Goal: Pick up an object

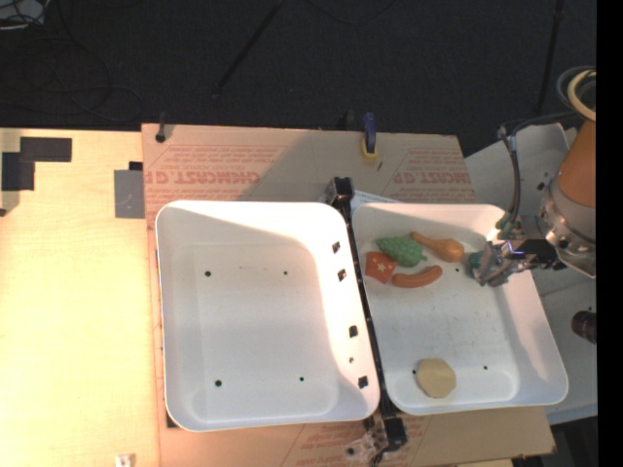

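A: Bins, quick?

B: I see two white bins side by side. Left bin (185, 261): nothing to list. Right bin (531, 358) has a green leafy piece (402, 250), a tomato (380, 267) touching it, a red sausage (418, 278) just beside the tomato, a carrot (439, 246) at the back, and a pale round bun (436, 377) alone near the front.

A: Claw?

B: The gripper (490, 264) sits low at the right bin's right rim, just right of the carrot. I can't tell whether it's spread or pressed together. Nothing visibly pinched.
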You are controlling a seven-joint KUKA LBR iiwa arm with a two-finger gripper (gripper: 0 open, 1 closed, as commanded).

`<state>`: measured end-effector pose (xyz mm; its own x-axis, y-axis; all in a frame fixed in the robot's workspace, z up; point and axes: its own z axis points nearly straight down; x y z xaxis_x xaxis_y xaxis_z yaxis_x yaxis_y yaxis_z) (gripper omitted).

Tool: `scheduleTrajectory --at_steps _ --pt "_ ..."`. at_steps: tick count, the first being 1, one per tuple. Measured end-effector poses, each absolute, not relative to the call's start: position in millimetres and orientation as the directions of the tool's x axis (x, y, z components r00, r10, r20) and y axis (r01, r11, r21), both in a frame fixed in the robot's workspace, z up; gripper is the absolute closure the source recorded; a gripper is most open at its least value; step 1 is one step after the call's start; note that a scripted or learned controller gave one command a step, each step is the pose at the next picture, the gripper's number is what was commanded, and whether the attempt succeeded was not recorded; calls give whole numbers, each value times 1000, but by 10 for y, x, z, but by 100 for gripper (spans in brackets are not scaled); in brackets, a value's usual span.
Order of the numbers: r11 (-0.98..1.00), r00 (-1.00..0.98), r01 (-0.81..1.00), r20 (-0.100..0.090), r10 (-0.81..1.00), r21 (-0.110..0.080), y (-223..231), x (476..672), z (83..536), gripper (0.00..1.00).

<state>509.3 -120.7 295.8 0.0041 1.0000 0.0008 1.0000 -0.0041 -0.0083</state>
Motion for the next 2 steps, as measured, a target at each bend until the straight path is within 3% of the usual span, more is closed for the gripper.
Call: scheduleTrajectory --at_steps 1,2 --pt "8 -8 1000 2 1000 2 -441 5236 3474 100" --pt "-5 5 1000 1 1000 -8 -980 4732 3107 100"
